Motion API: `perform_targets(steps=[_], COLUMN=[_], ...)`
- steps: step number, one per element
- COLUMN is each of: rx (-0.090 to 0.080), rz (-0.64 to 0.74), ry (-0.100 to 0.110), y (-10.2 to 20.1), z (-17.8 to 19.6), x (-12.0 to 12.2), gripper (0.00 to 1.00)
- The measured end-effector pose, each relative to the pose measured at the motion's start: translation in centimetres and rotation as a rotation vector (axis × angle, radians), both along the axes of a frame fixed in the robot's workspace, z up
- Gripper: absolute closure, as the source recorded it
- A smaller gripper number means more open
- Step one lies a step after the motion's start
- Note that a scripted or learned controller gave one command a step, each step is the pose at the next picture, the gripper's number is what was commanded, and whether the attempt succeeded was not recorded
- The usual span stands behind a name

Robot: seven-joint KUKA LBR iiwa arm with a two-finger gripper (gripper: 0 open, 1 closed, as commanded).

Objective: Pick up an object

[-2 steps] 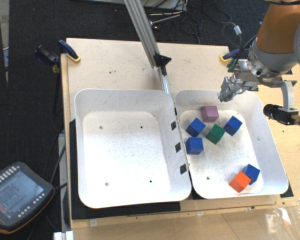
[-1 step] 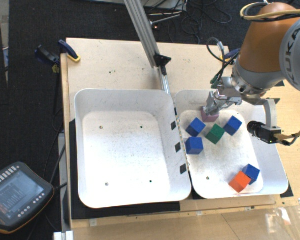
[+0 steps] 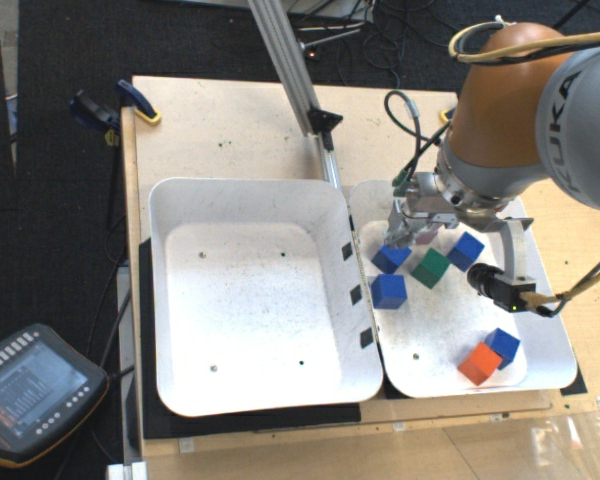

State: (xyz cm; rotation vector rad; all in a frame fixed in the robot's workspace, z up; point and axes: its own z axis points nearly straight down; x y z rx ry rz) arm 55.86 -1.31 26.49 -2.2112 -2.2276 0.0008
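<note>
I note the tool low over a small blue plastic cube; grip state indeterminable, nothing lifted yet.

Plywood bench on black floor; metal strut, pendant.

A grey handheld pendant sits at lower left; blue-and-yellow clamps grip the counter's upper-left corner.

Blue cubes, green cube, orange cube, white bins.
</note>
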Motion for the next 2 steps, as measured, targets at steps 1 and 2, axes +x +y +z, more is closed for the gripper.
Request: perform_targets(steps=[1,2], rx=[0.0,0.0], rz=[0.0,0.0], ry=[0.002,0.002], y=[4.9,9.3], z=[-1.2,-3.7], x=[-3.5,-5.6], gripper=[1.0,1.0])
